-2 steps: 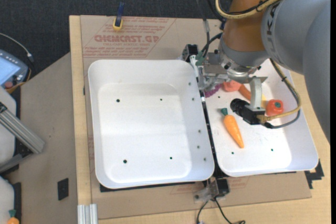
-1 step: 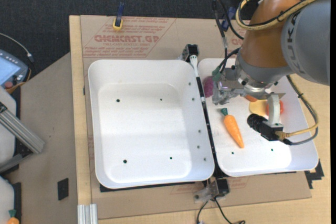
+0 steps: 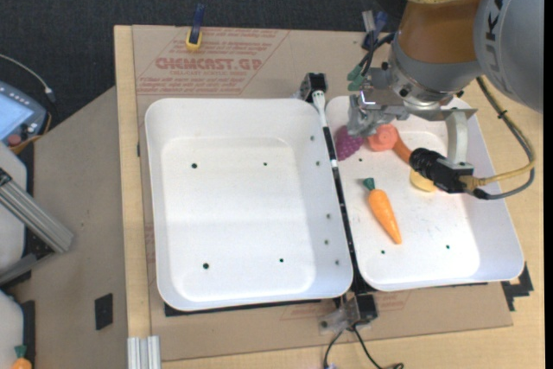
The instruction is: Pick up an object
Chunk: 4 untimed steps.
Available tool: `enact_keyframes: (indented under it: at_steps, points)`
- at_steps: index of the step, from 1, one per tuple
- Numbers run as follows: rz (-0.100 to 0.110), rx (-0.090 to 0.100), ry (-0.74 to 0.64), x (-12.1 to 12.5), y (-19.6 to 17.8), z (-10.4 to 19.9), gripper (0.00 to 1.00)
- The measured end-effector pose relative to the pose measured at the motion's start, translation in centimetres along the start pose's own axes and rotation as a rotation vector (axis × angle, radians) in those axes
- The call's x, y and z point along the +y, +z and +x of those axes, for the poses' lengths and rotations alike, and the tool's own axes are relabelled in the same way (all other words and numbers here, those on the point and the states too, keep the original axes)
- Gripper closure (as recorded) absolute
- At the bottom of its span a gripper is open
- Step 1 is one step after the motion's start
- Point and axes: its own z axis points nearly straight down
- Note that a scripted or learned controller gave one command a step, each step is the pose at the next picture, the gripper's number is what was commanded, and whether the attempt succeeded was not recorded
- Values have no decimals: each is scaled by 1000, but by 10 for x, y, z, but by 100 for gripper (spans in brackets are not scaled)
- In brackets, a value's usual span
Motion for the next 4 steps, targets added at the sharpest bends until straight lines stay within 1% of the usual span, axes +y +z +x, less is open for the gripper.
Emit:
enact_keyframes:
  at_steps: [1,2,3,4]
  points:
    - [16,0,5,-40,32,5,100]
    - [-4,-2,3,-1,-54,-19,100]
    - [18,1,3,-62,-14,0,100]
    - [5,-1,0,-14,-8,25,100]
